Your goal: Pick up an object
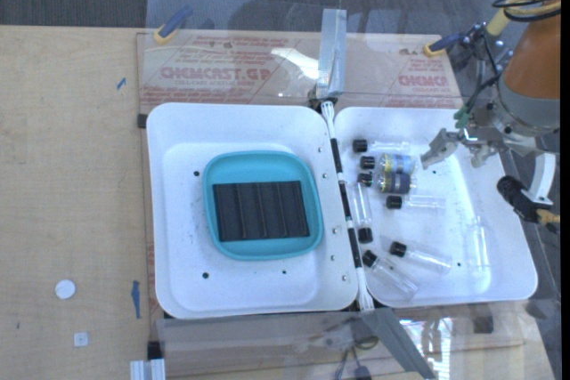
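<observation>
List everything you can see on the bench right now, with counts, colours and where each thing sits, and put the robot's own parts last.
White bins: two, side by side on the bench.
Teal tray: one, teal with a dark ribbed insert, middle of the left bin.
Clear vials with black caps: several, exact count hard to tell, scattered across the right bin, most toward its left side.
Vial with blue and yellow label: one, upper middle of the right bin.
Clear plastic sheet: one, red lettering, behind the bins.
Small white disc: one, on the bench left of the bins.
Arm: one, grey with orange band, at the right.
Gripper: one, over the right bin's upper right.
</observation>
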Controlling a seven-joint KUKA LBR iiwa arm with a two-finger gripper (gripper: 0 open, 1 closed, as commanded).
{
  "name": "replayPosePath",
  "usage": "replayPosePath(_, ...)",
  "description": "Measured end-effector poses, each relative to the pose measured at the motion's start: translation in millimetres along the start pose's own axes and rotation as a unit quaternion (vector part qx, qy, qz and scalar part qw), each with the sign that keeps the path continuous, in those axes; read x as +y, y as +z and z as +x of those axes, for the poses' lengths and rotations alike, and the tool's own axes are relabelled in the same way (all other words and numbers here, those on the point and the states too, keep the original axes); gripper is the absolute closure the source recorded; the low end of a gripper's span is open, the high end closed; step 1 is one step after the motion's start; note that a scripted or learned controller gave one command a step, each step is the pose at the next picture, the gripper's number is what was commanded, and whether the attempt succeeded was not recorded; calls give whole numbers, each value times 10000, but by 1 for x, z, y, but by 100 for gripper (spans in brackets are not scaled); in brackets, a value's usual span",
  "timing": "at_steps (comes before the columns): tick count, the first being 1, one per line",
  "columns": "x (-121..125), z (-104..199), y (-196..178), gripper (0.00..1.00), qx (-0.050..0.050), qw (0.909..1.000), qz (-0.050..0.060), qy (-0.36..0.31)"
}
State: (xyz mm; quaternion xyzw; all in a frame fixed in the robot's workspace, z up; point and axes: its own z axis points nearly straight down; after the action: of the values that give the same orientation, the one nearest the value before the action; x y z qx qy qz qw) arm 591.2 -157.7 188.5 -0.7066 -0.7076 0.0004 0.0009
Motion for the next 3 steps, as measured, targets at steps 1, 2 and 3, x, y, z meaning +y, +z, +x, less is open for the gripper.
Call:
replayPosePath(1,-2,37,62,0,0,9998,1,-221)
replayPosePath(2,47,62,100,0,-16,9996,-54,-291)
replayPosePath(3,-8,31,100,0,-12,9978,-30,-656)
